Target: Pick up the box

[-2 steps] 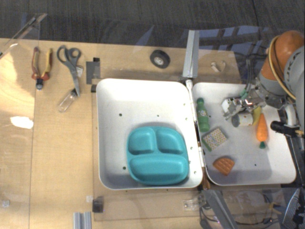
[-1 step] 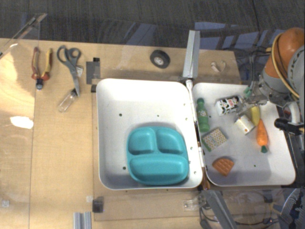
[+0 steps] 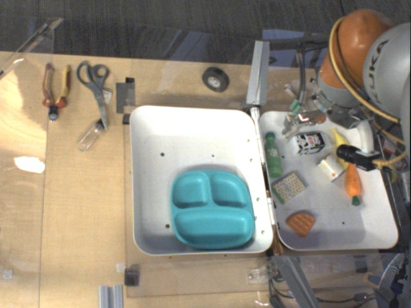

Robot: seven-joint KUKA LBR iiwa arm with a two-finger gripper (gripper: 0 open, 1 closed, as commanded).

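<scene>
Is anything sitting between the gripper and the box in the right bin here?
Nothing visible does. The gripper hangs over the far left part of the right white bin, just above the small black-and-white box. The green bottle lies to the box's left, and the yellow piece to its right, beside the approach rather than in it.

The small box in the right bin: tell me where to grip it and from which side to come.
Judging by its pose, take the box across its two shorter sides, coming straight down from above. It lies flat on the right bin floor with its broad printed face up, so only its edges offer opposing walls. The green bottle sits to its left, so keep the fingers off that side.
</scene>
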